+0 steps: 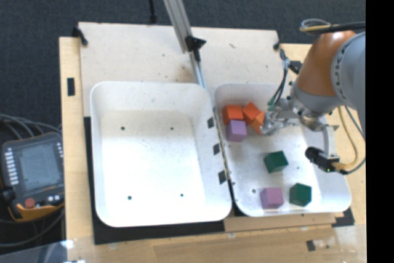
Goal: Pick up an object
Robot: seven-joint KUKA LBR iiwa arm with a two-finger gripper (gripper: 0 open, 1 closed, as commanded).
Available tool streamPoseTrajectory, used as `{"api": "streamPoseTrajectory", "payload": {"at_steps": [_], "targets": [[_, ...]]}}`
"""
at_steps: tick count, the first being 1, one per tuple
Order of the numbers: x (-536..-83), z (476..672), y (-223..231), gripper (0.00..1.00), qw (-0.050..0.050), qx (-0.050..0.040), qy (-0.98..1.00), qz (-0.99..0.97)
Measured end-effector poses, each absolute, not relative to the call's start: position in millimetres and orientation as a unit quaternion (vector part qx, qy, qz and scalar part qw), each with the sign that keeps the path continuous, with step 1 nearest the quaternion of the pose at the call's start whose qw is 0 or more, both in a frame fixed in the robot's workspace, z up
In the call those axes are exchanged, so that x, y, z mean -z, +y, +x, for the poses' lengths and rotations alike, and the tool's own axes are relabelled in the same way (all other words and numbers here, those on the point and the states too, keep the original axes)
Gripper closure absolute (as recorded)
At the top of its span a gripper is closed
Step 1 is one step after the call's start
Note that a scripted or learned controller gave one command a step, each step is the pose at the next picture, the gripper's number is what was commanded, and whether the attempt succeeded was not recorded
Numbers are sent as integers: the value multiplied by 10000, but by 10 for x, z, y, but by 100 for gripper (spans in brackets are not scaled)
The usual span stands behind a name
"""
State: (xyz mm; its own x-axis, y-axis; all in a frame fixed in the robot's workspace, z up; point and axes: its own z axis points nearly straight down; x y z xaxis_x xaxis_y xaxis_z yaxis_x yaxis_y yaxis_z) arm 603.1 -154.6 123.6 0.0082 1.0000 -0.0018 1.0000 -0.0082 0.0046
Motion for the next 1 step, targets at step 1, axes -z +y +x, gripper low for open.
{"api": "streamPoseTrajectory", "payload": {"at_steps": [1], "targets": [[-1671,6039,-1561,100,26,-12,7051,7091]]}}
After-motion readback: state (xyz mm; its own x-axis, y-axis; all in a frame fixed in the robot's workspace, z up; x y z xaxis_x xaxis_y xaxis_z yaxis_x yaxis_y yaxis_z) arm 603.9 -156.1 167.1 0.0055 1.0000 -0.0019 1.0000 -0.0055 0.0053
